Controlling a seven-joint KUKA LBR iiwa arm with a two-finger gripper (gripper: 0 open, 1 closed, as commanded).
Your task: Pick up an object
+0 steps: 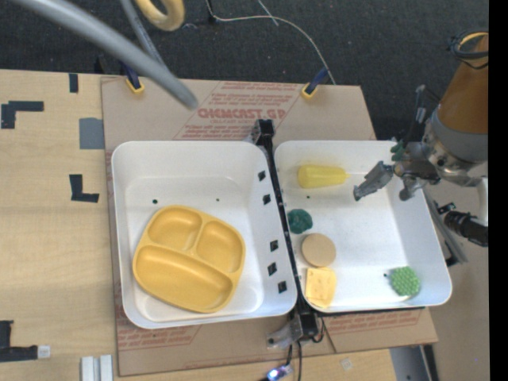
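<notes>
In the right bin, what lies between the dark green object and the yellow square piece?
In the camera view, a tan round disc lies between the dark green object and the yellow square piece.

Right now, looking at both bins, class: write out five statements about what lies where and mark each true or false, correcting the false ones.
1. The yellow divided tray lies in the left bin. True.
2. The gripper holds the yellow corn-shaped toy. False: nothing sits between its fingers, and the toy lies apart from it in the right bin.
3. The light green bumpy object lies near the right bin's front right corner. True.
4. The tan round disc lies in the left bin. False: it is in the right bin.
5. The dark green object lies near the divider between the bins. True.
</notes>
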